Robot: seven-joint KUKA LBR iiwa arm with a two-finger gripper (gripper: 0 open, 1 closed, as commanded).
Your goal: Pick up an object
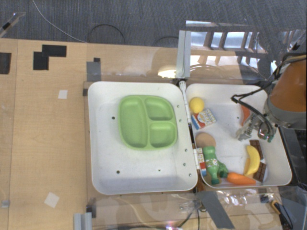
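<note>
The right bin [225,104] holds several small items. A yellow lemon [196,104] lies at its far left, with a small red-and-white carton [204,118] beside it. A tan egg-shaped piece [205,140] sits below that. A green toy [213,163] and an orange carrot [241,179] lie along the near edge. A banana [252,159] rests at the right, next to a brown bar [260,163]. My gripper [249,131] hangs over the right side of this bin, just above the banana. An orange-red piece [245,114] shows behind it.
The left bin [105,176] holds a green divided plate [147,122]. Metal brackets [182,51] stand at the bins' far edge. The wooden bench [43,143] spreads to the left, with black marks at its far corner.
</note>
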